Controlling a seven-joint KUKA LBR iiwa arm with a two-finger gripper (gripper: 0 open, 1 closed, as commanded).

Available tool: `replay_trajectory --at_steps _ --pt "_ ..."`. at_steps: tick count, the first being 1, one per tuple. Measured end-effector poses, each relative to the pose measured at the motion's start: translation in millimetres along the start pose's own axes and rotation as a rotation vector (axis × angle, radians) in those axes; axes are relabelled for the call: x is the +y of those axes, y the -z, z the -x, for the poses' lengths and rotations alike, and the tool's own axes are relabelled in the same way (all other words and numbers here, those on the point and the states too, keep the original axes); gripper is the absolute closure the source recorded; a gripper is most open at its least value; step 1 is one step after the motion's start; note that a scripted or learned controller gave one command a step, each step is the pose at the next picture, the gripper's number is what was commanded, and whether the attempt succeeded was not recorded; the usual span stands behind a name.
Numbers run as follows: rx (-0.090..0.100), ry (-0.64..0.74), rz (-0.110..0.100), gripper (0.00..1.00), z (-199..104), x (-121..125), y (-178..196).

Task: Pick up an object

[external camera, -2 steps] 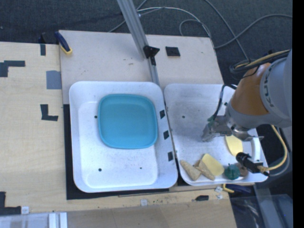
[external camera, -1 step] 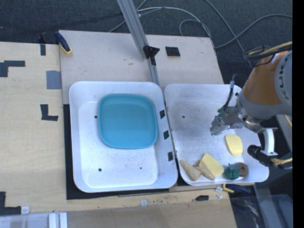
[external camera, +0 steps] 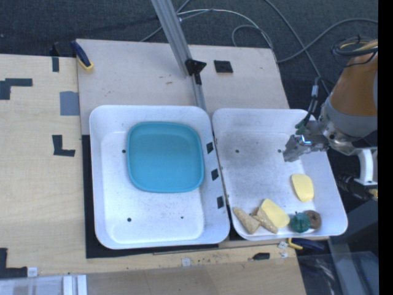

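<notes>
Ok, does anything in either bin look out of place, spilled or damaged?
Nothing is spilled or broken. The right white bin has a dark, scuffed-looking floor, and its small pieces sit bunched along the near edge: a pale yellow oval piece, a yellow wedge and a teal lump. The square blue plate lies flat.

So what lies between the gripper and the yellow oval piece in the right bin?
Nothing. In the camera view, only bare speckled floor of the right bin separates the gripper from the yellow oval piece below it.
</notes>
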State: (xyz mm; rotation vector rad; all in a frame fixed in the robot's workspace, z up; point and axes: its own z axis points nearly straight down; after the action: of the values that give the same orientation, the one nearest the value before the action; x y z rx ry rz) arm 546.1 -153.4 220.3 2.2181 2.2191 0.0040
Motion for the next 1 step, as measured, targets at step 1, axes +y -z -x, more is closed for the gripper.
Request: replay_trajectory --at_steps 1 --pt "0.000 0.001 0.000 1.00 -4.3 5.1 59.8"
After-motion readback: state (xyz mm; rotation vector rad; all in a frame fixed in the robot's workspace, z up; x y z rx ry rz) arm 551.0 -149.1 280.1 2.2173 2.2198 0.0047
